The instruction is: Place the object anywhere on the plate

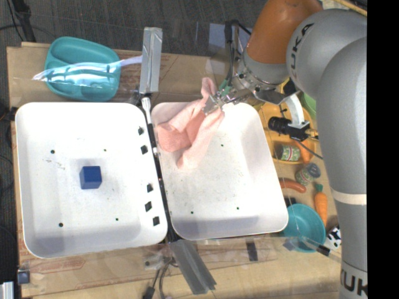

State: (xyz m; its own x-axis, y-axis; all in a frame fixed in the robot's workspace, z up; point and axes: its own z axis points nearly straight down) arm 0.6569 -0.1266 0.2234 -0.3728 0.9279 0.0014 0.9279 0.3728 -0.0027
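A pink cloth point(187, 132) lies crumpled in the far left part of the right bin point(249, 210), and one corner of it is pulled up toward the back rim. My gripper point(216, 102) is shut on that raised corner, the cloth bunching around the fingertips. In the left bin point(37, 229) a small blue cube point(91, 177) sits alone, left of centre. A teal plate-like dish point(75, 55) with a clear plastic bag on it rests on the bench behind the left bin, far from the gripper.
My grey arm with its orange band point(280, 17) takes up the right side above the bench. Right of the right bin lie small items: a toy carrot point(321, 205), a teal bowl point(303, 225) and a can point(290, 152). A grey bracket point(149, 61) stands behind the bins.
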